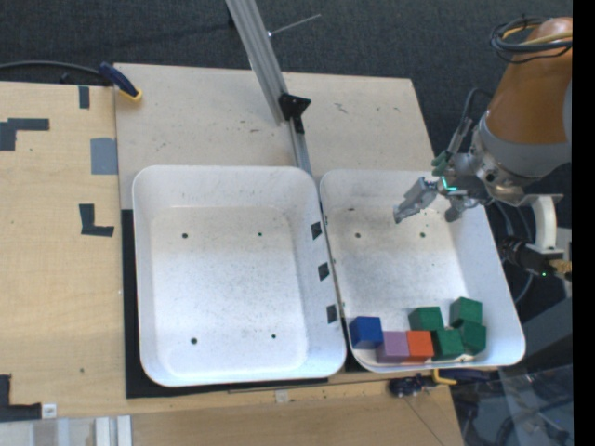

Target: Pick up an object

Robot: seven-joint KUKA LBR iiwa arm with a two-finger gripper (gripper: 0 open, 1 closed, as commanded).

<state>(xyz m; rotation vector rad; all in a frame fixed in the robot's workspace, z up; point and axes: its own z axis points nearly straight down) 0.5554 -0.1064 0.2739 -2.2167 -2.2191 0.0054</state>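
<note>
Right bin (483,249), near corner: a cluster of small blocks lying touching or nearly so, comprising a blue cube (365,331), a purple block (396,345), an orange block (420,344) and several green blocks (456,326). The gripper (429,201) hangs above the far part of the same bin, well apart from the blocks; its fingers stand apart, with nothing between them.

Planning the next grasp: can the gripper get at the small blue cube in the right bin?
Probably yes: the small blue cube lies uncovered at the cluster's left end, gripper above the same bin.
</note>
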